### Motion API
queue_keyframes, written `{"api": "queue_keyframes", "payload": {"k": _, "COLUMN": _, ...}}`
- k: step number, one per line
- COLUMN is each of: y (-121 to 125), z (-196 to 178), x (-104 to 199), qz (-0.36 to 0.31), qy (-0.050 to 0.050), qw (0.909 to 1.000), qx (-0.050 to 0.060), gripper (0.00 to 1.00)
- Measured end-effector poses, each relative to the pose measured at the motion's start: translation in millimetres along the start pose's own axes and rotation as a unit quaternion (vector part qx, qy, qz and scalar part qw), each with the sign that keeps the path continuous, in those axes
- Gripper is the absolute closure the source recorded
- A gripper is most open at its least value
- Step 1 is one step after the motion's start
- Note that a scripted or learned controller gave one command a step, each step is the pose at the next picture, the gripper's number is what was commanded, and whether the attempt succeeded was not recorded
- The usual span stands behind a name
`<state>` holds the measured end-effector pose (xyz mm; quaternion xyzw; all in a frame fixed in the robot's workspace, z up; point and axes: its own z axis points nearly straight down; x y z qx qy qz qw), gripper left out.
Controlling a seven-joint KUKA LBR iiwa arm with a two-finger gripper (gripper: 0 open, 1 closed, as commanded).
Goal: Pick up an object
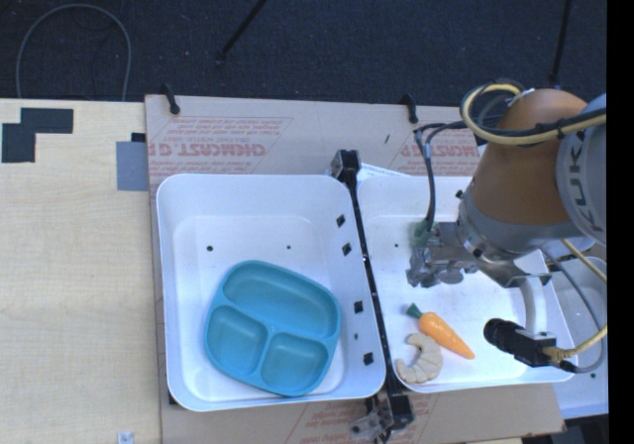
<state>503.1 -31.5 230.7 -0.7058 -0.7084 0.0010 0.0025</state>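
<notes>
Carrot (445,334), shrimp (421,360) crowd right bin's (391,196) near edge.

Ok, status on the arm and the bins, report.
Gripper low over right bin, nothing seen held. Carrot and pale curled piece lie apart from it. Blue tray in left bin.

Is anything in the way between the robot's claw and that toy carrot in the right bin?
Nothing visible blocks it. The gripper hangs in the right bin, and the carrot lies on the bin floor just in front of it, with bare white floor between them. The pale curved piece sits beyond the carrot, touching or nearly touching it.
</notes>
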Motion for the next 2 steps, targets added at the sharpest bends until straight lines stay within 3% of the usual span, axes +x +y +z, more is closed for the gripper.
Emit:
{"api": "queue_keyframes", "payload": {"k": 1, "y": 12.1, "z": 3.1, "x": 53.3, "qz": 0.0, "qy": -0.001, "qw": 1.0, "qx": -0.001, "gripper": 1.0}}
{"api": "queue_keyframes", "payload": {"k": 2, "y": 5.0, "z": 2.6, "x": 97.5, "qz": 0.0, "qy": -0.001, "qw": 1.0, "qx": 0.0, "gripper": 1.0}}
